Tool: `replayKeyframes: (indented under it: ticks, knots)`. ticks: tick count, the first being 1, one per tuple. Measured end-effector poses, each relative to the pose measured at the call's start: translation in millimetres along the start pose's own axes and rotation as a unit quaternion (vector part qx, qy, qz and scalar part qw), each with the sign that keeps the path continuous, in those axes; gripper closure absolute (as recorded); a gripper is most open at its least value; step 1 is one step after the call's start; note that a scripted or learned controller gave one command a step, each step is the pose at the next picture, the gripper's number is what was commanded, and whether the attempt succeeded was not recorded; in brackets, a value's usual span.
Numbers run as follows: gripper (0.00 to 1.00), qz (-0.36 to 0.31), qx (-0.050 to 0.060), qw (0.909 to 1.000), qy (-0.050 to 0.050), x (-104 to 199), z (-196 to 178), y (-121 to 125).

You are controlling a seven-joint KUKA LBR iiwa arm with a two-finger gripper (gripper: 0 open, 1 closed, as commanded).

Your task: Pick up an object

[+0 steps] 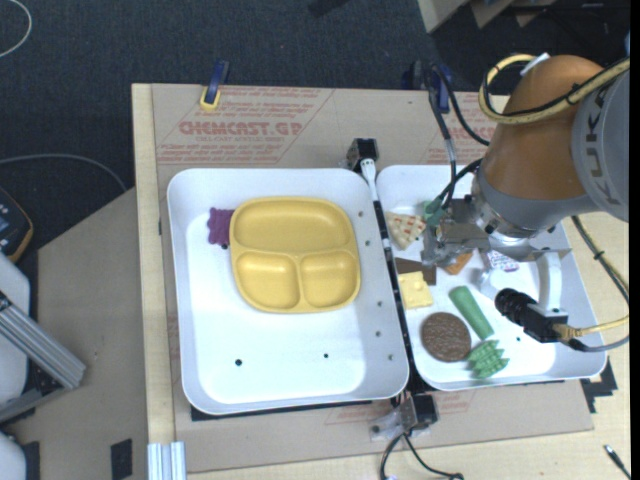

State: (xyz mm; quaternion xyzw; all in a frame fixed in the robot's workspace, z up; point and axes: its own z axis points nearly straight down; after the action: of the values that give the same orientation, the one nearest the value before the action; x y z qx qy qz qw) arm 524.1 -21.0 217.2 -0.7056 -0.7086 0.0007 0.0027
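I am looking down on two white bins. The left bin [200,298] is holding a yellow tray [295,251] with three dips, and a small purple toy [219,226] is peeking out from behind its left edge. The right bin [560,363] is holding the small things, so that is where I am working.

My arm [545,118] is reaching in from the right and bending down over that bin. The gripper [447,243] is hanging low over a little pile: a waffle [404,230], an orange bit [458,262] and a brown piece [408,266]. It is sitting there because those things are closest to grab. I cannot tell how its tip is set, since the wrist is covering it, and I am not seeing anything held.

Nearer the front, a yellow block [415,290], a brown cookie [445,335] and a green stick [476,330] are lying apart from each other. They look easier to pick, I think, because nothing is crowding them.
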Motion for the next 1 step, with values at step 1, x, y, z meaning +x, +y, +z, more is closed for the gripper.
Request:
replayKeyframes:
  ticks: [1]
  knots:
    - [1.00,-0.001,-0.001,1.0000,0.000,48.1,-16.1,-26.6]
